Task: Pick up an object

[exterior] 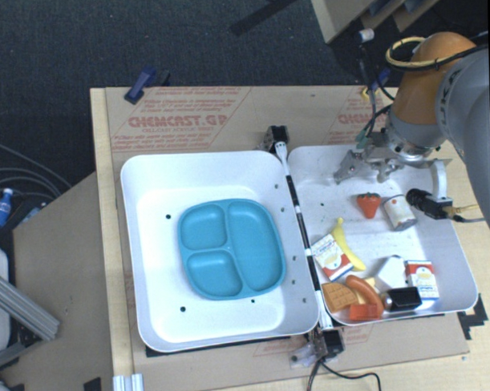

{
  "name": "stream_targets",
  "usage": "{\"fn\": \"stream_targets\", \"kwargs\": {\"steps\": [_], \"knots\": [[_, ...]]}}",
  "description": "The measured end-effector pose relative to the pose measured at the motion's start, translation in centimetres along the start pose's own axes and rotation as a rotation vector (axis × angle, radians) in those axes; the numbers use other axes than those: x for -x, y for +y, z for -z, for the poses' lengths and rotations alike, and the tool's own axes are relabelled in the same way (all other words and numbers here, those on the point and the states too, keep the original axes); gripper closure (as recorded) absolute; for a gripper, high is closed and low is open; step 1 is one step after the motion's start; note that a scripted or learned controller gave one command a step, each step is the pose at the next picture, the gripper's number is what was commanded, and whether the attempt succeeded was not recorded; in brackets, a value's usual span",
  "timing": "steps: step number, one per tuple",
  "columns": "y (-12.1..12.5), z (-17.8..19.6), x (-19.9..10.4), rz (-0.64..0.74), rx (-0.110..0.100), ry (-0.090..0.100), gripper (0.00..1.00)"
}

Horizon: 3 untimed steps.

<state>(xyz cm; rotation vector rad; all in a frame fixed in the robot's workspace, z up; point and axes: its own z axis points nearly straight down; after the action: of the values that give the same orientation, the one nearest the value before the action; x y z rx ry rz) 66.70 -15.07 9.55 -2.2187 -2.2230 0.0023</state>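
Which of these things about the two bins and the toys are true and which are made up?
1. The blue plate lies in the left bin. True.
2. The banana lies on the blue plate. False: it lies in the right bin.
3. The gripper is over the right bin. True.
4. The blue plate is one flat dish with no sections. False: it has three compartments.
5. The small red toy sits below the gripper in the picture, in the right bin. True.
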Motion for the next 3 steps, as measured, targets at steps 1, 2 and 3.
{"fn": "stream_targets", "kwargs": {"steps": [1, 2, 3], "knots": [[-0.1, -1.1, 1.0, -0.003, 0.0, 0.0, 0.0], [0.0, -1.0, 0.4, -0.001, 0.0, 0.0, 0.0], [0.0, -1.0, -0.5, -0.001, 0.0, 0.001, 0.0]]}}
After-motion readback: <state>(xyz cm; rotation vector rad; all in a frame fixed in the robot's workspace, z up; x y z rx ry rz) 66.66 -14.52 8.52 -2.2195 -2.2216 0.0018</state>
